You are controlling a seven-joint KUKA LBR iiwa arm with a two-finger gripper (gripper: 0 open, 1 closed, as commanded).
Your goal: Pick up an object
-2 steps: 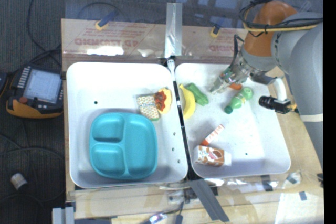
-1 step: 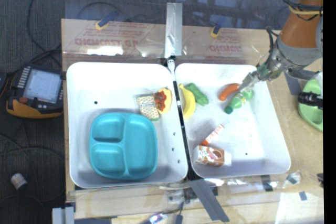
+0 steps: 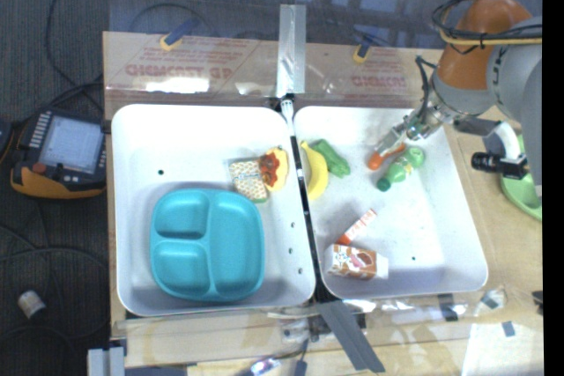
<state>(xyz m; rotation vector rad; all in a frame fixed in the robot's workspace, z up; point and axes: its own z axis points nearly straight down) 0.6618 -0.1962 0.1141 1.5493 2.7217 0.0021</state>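
Orange item (image 3: pixel 385 156): I see a small orange piece in the upper part of the right bin (image 3: pixel 441 264), right at the tip of the gripper (image 3: pixel 407 135); I cannot tell whether it is touched.
Green bottle (image 3: pixel 397 169): lying just below the orange item, tilted, cap end toward lower left.
Gripper: over the right bin's upper right area, angled down toward the orange item.
Fingers: I cannot tell if they are apart or together; the tip is too small and blurred.
Arm (image 3: pixel 493 57): grey with an orange band, reaching in from the upper right of the right bin.
Green pepper (image 3: pixel 330 156): left of the orange item, beside the banana (image 3: pixel 315 170) at the right bin's left wall.
Orange-and-white tube (image 3: pixel 358 227): below the green bottle, mid-bin, tilted.
Snack packet (image 3: pixel 354 261): just below the tube; print unreadable.
Left bin (image 3: pixel 132 180): holds a teal divided plate (image 3: pixel 208 244) and, above the plate, a waffle-like piece (image 3: pixel 248 178) with a red-and-yellow item (image 3: pixel 274 167).
Surface writing: mirrored red lettering on the board (image 3: pixel 176 70) behind the bins; I cannot read it.
Handheld controller (image 3: pixel 62 154): on the floor, left of the left bin, screen lit.
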